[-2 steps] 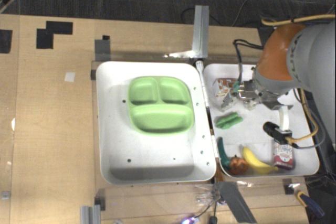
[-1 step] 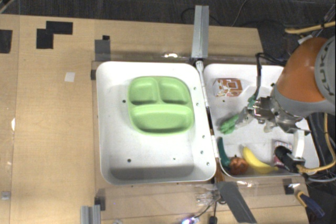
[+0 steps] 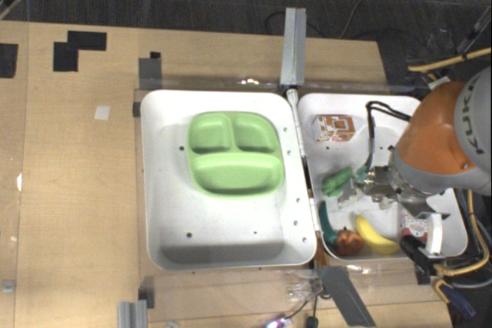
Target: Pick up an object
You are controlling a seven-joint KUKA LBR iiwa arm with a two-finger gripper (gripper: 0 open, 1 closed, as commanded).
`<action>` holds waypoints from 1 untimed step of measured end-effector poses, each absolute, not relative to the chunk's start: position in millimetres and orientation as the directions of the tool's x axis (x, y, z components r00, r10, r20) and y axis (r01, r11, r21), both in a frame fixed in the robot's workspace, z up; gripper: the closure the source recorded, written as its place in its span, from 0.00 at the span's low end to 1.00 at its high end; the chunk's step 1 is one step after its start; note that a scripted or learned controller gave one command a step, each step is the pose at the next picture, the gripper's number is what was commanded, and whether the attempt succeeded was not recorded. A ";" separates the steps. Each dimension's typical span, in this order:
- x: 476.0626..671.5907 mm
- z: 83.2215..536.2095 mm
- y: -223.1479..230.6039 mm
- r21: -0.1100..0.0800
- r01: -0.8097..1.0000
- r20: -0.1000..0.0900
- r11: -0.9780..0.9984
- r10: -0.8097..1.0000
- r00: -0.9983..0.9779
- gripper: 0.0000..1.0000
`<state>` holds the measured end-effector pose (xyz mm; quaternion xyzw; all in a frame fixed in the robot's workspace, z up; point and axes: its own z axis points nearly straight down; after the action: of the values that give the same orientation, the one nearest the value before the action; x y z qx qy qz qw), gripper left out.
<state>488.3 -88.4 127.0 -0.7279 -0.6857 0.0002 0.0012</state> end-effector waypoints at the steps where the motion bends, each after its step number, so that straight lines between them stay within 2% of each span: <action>1: 554.1 90.4 -83.9 0.014 0.986 -0.002 0.167 0.986 -0.167 0.00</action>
<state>554.1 -83.9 90.4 -0.6454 -0.7638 -0.0045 -0.0052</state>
